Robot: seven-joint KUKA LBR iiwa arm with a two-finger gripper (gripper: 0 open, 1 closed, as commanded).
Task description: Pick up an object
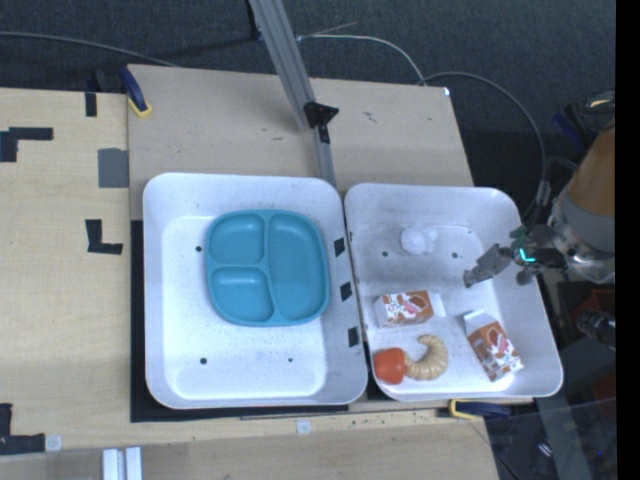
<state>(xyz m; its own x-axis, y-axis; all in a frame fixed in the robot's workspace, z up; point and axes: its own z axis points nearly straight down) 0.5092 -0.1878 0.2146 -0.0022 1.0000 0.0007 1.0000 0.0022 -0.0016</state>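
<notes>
pale wooden bench (60,298) with black tape marks, on dark carpet floor (470,18) crossed by cables.

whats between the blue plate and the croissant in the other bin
In the camera view, the two bins' adjoining rims separate the blue plate from the croissant, plus a red tomato.

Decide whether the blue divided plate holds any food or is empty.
Empty: the blue plate in the left bin shows bare blue in all three compartments.
</notes>
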